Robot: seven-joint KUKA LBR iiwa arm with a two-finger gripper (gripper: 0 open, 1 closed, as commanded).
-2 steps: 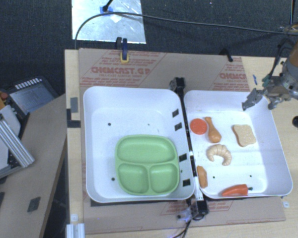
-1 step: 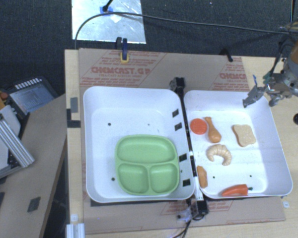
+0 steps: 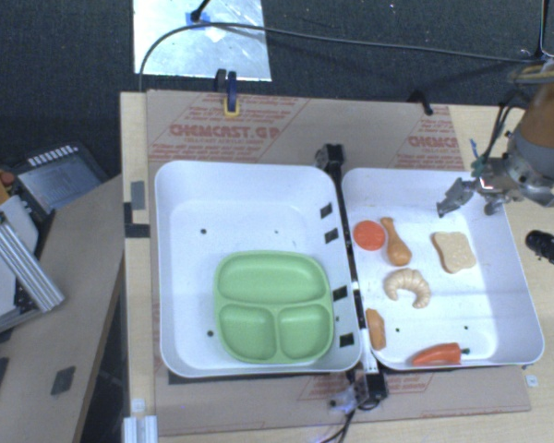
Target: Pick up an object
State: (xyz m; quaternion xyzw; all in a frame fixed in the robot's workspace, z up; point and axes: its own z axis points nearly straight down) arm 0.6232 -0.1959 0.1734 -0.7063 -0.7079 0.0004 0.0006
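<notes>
The right bin (image 3: 508, 275) holds several toy foods: a red-orange tomato slice (image 3: 369, 235), a drumstick (image 3: 396, 241), a bread slice (image 3: 453, 251), a croissant (image 3: 408, 285), a small orange sausage (image 3: 376, 328) and a red chili pepper (image 3: 437, 353). My gripper (image 3: 466, 207) hangs over the bin's back right part, just behind the bread slice and above it. It is open, with nothing between its fingers.
A green divided plate (image 3: 274, 305) lies in the left bin (image 3: 180, 247). A black divider with clips (image 3: 340, 238) runs between the bins. Cables (image 3: 499, 146) trail near the arm at the right, and a dark box (image 3: 55, 183) sits at the far left.
</notes>
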